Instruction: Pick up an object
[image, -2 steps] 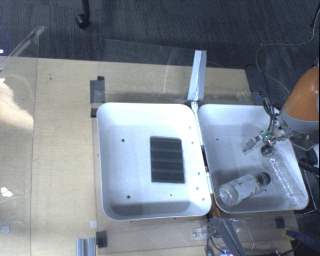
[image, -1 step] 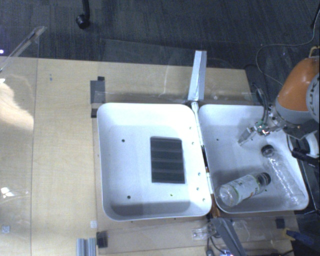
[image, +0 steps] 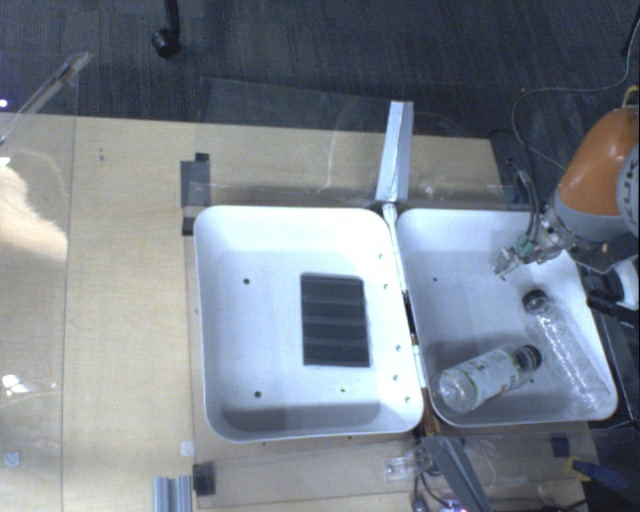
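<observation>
The claw (image: 518, 255), its grip impossible to tell, hovers above a clear plastic bottle (image: 487, 376) lying in the right bin (image: 440, 250).

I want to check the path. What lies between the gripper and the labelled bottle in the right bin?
In the camera view, a small dark cap lies on the bin floor between the gripper and the bottle.

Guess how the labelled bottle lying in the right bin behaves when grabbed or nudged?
The labelled bottle lies on its side, so a nudge would probably roll it. It looks like clear, thin plastic, likely light and may dent when squeezed. Its smooth round body could slip between the fingers of the gripper.
</observation>
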